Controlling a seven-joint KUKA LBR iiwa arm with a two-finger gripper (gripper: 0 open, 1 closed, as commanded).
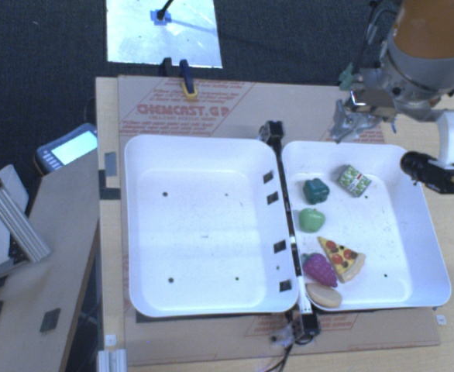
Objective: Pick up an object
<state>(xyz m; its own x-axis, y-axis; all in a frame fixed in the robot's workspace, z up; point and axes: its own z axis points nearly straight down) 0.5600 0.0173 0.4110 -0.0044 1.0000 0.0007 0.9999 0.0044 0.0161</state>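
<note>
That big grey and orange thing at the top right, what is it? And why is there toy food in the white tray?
It is a robot arm. One camera looks down on the bench from above, at a slant. At the arm's end is its gripper, a two-finger claw for grabbing things. It hangs over the back edge of the right bin, holding nothing.

In that bin lie toys for it to pick up: a pizza slice, a purple bunch of grapes, a green apple, a dark teal piece, a small green and white pack and a tan piece. Beside it sits the left bin.
</note>
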